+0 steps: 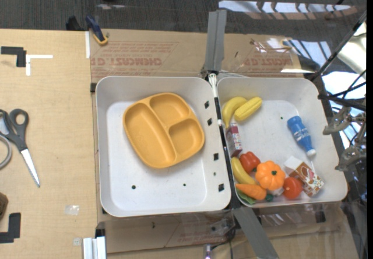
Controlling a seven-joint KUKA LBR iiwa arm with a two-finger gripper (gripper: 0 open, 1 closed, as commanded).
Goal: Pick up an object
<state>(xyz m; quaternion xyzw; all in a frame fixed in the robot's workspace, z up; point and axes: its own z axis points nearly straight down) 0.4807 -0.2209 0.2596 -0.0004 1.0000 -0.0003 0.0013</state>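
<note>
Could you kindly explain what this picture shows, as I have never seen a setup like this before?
This is one camera fixed above a workbench, looking down at a slant on two shallow white bins. The left bin holds an orange divided plate. The right bin holds toy food: bananas, corn, a blue bottle, a small pumpkin, a carrot, a tomato and a small carton. Scissors lie on the bench at left. The robot arm's job is to pick up one object.

camera: fixed overhead | slanted down | covers both bins (105, 153)
</note>
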